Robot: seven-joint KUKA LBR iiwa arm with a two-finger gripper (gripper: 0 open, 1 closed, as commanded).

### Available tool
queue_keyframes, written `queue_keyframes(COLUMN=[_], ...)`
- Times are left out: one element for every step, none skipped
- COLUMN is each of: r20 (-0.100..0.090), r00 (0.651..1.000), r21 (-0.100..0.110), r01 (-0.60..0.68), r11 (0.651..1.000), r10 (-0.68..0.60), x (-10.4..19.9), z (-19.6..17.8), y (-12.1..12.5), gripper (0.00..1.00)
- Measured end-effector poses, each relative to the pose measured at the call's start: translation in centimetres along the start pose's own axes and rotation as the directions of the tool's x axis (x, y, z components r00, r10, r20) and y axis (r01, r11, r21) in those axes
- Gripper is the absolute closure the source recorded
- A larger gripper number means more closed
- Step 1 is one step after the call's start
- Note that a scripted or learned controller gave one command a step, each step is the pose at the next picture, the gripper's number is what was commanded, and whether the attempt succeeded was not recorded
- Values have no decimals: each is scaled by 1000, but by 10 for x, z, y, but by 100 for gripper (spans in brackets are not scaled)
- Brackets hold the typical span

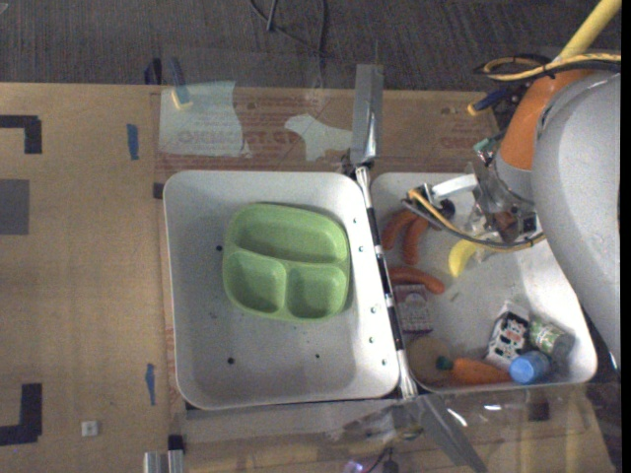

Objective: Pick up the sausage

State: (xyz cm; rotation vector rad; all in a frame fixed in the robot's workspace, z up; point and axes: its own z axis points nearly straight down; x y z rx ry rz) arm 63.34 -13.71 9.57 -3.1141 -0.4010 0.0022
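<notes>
Two reddish-orange sausages [405,233] lie side by side at the upper left of the right bin [567,294], close to the divider. A third sausage-like piece [419,281] lies just below them. My gripper [490,227] hangs over the upper middle of the right bin, to the right of the sausages and just above a yellow banana [462,258]. Nothing is visibly held in it, and cables and the wrist body hide its tips.
The left bin [197,343] holds a green divided plate [287,261]. In the right bin's lower part lie a carrot [479,371], a blue-capped bottle [532,365], a printed box [509,335] and a small dark packet [414,313]. The grey arm [587,195] covers the bin's right side.
</notes>
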Motion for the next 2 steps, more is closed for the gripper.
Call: queue_keyframes(r20=[-1, 0], r00=[994, 1000], r21=[-1, -2], r01=[113, 25], r11=[994, 1000], r10=[-113, -25], x=[36, 2], z=[-159, -250], y=[-35, 4], gripper=[100, 100])
